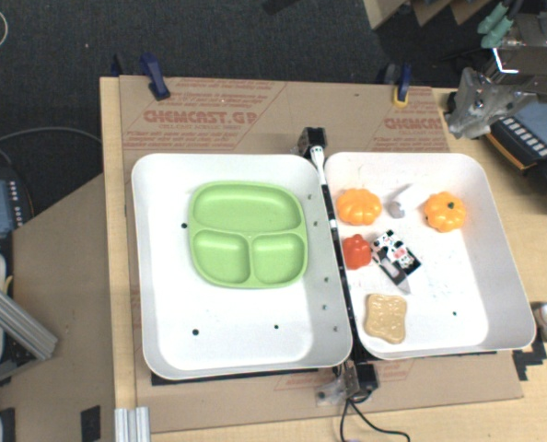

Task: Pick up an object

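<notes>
Camera view: my claw hangs at the upper right, beyond the right bin's far corner; whether it is open I cannot tell. Right bin: two orange pumpkins, a red piece, a black-and-white toy just beside it, a tan toast nearer the front. Left bin: a green tray.

Arm at upper right, hand – raised, hovering

Bright even overhead light, soft shadows, slight blur throughout.
</notes>
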